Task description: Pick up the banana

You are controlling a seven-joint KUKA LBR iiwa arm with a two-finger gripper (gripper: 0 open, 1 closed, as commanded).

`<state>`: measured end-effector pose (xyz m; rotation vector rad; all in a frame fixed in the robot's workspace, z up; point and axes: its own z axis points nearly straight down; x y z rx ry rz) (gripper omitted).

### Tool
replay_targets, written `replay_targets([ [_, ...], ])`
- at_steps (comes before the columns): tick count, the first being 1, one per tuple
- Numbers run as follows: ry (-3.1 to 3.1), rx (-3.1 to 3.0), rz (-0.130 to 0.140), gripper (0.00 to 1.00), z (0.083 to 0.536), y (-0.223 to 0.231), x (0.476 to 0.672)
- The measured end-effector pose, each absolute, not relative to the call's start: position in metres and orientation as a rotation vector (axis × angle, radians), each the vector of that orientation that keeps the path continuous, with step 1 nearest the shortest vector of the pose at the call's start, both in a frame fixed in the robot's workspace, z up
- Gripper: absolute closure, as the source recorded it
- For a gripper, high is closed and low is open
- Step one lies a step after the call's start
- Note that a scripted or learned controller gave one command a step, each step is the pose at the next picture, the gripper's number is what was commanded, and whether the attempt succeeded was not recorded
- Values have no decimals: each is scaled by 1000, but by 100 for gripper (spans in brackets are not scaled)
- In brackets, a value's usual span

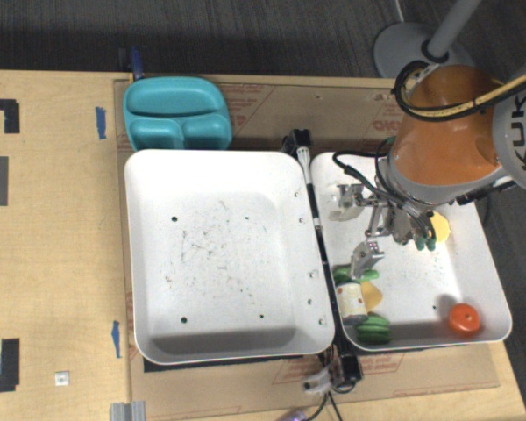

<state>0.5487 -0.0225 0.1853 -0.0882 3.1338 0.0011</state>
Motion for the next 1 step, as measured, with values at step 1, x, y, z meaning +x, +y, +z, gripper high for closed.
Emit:
replay_targets([
  [1,3019,-866,2,0,185,46,491],
])
